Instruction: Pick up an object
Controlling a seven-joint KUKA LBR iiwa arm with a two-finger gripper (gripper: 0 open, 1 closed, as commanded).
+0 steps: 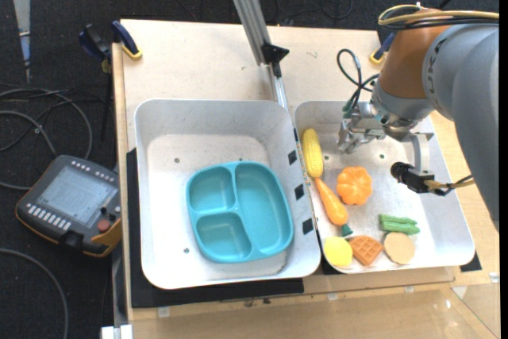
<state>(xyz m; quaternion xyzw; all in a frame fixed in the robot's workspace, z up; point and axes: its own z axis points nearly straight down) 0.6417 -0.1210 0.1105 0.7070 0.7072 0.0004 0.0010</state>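
The right bin [444, 210] holds several toy foods. A yellow corn cob [313, 152] lies along its left wall, with an orange carrot [330, 202] just in front of it. An orange pumpkin [354, 185] sits mid-bin. Along the front lie a yellow lemon [337, 251], a brown waffle [366, 250], a tan round piece [399, 248] and green beans [398, 225]. My gripper [355, 137] hangs over the back of this bin, to the right of the corn and behind the pumpkin. Nothing shows in its grasp.
The left bin [159, 131] holds a blue divided plate [238, 210]. A slanted metal pole [248, 0] crosses the bench behind the bins. A black clamp part [409, 173] juts out near the bin's right side. A teach pendant [67, 206] lies off the bench at left.
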